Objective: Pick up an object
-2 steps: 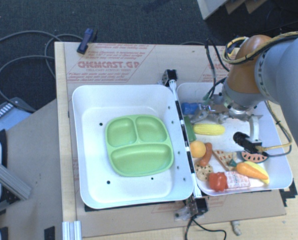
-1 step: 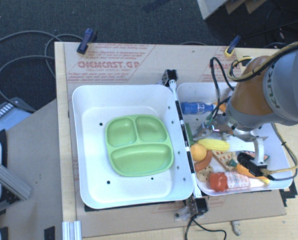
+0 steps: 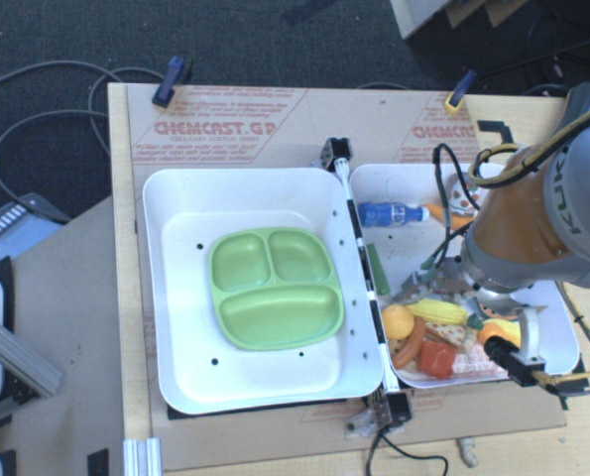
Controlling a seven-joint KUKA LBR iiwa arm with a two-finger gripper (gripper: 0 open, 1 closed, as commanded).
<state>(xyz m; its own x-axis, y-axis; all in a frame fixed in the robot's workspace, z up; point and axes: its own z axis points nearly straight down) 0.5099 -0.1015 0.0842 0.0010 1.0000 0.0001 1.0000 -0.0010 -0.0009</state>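
Two shallow white plastic bins: left bin (image 3: 176, 296) with one glossy green three-compartment tray (image 3: 275, 288); right bin (image 3: 399, 178) with one blue bottle (image 3: 389, 214), one corn cob (image 3: 439, 312), assorted toy food. Gripper (image 3: 451, 284) low over pile beside cob; finger state not discernible.

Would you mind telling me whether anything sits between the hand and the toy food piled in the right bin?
Nothing visible does. The hand is low in the right bin, right at the pile: the corn cob and orange ball lie just below it. The arm's wrist hides some items behind it.
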